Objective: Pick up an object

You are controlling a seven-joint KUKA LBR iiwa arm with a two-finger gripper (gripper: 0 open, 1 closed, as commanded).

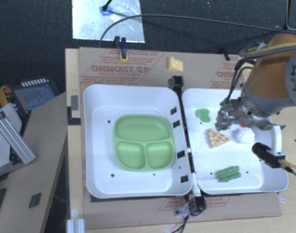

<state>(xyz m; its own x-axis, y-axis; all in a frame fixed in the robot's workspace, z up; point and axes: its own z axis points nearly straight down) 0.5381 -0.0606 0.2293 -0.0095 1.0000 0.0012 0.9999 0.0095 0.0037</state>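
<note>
A: As the desk [152, 64] stands, what goes on the list for the left bin [96, 106]?

B: Item one: a pale green divided tray [143, 142] with three compartments, lying flat near the middle of that bin.

A: And the right bin [271, 181]?

B: Four items. A small green round piece [202, 114] near the far left part. A triangular pizza-slice toy [217, 138], orange with dots, near the middle. A white rounded object [245, 136] just right of the slice. A dark green bean-like piece [228, 174] toward the near edge, well apart from the others.

A: The arm [274, 76]?

B: Grey with an orange band, reaching in from the right over the right bin. Its tool [226, 119] sits above the pizza slice, between the green round piece and the white object.

A: Tool's state?

B: Cannot tell how far it is parted; nothing is seen held in it.

A: Anything outside the bins?

B: A yellow block [175, 64] on the desk beyond them.
</note>
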